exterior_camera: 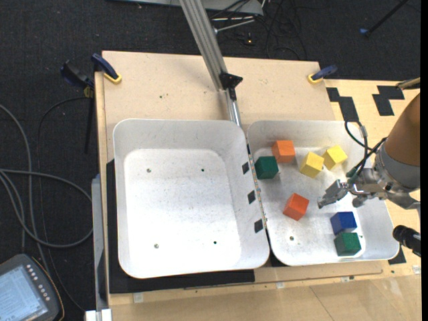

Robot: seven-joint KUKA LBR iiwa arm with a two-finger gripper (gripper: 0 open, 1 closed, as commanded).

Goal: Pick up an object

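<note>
White plastic forms the two shallow bins on the bench. All the blocks lie in the right bin (374, 251), and the left bin (127, 179) sits just beside it, their rims touching along the middle.

Seven small cubes are scattered in the right bin. At its far side an orange cube (284, 150) lies just beside a dark green cube (266, 167), which is nearer to the left wall. To the right of these are two yellow cubes, one (311, 164) a little nearer and the other yellow cube (336, 156) close to its right. In the middle of the bin lies a red-orange cube (295, 206), tilted, apart from the others. At the near right corner a blue cube (343, 221) lies touching a second green cube (348, 243) on its near side.

The grey arm reaches in from the right, and its gripper (332, 196) hangs over the right bin, between the red-orange cube and the blue cube, just far of the blue one. The fingers seem a little spread, pointing to the left, and no cube is seen between them.
</note>
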